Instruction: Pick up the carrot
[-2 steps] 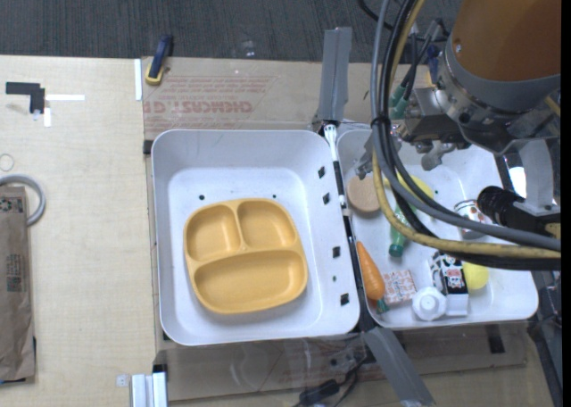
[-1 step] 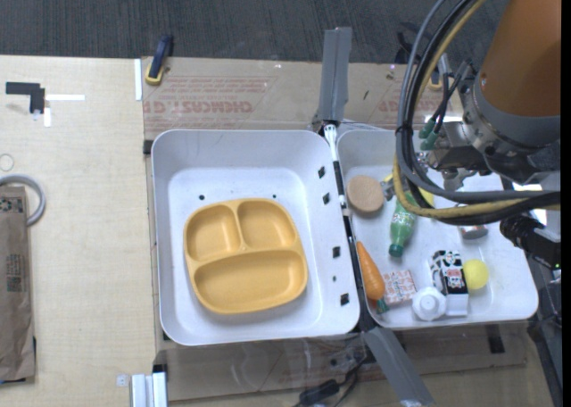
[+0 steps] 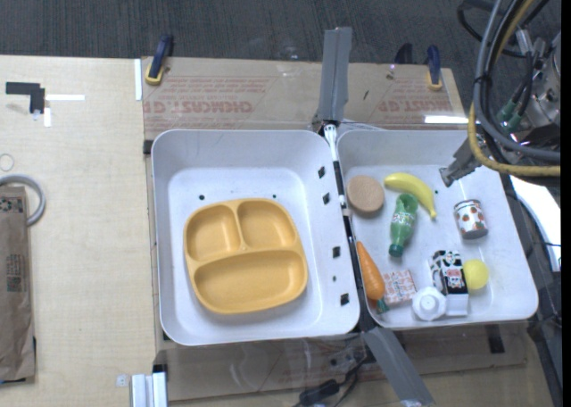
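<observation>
camera view:
carrot (image 3: 369,272): in the right bin (image 3: 513,218), pushed up vs. its left wall, near the front. Fat end up, tip down by a small snack pack (image 3: 399,286).
how carrot feels (my guess): looks like a toy, so light, hard, smooth, maybe a bit slippy. Prob. won't break.
where to grab (my guess): across the fat middle. The wall is touching or almost touching one side, so little room there. Pack is close on the other side.
gripper (image 3: 455,169): near the back right of the right bin, well apart from the carrot. Holds nothing I can see.
fingers: can't tell if open or closed, too dark and small.
right bin stuff: round cookie (image 3: 365,194), banana (image 3: 411,190), green bottle (image 3: 402,225), small can (image 3: 470,218), lemon (image 3: 475,275), milk box w/ cow spots (image 3: 449,271), white cap thing (image 3: 429,304).
left bin (image 3: 178,164): has a yellow tray (image 3: 244,254) w/ 3 parts. Nothing in the parts.
bench (image 3: 71,218): both bins sit on it side by side.
</observation>
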`<state>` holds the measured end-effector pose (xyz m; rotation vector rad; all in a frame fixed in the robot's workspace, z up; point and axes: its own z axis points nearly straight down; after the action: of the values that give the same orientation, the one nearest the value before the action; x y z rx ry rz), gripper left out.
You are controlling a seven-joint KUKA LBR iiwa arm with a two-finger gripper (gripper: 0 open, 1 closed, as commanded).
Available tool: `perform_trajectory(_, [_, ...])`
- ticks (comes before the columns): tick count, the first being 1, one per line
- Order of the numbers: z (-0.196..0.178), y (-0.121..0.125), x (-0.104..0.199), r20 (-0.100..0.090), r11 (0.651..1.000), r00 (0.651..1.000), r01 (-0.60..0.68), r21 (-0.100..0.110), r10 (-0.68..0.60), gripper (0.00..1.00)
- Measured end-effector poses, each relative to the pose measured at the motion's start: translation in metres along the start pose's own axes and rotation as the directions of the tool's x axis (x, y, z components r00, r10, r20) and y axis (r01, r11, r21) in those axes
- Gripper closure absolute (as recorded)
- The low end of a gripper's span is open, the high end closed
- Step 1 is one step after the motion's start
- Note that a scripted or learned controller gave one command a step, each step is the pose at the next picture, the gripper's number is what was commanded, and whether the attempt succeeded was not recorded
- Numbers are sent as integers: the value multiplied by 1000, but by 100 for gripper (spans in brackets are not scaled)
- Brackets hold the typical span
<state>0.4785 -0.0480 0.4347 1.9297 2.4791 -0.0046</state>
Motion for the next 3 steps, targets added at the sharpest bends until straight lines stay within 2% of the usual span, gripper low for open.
perform_trajectory(1, [-6,21,82,0,976,976,-217,1,217,0])
perform_trajectory(2, [-14,22,82,3,977,977,-214,4,214,100])
perform_trajectory(3, [129,26,106,2,803,803,-596,4,596,100])
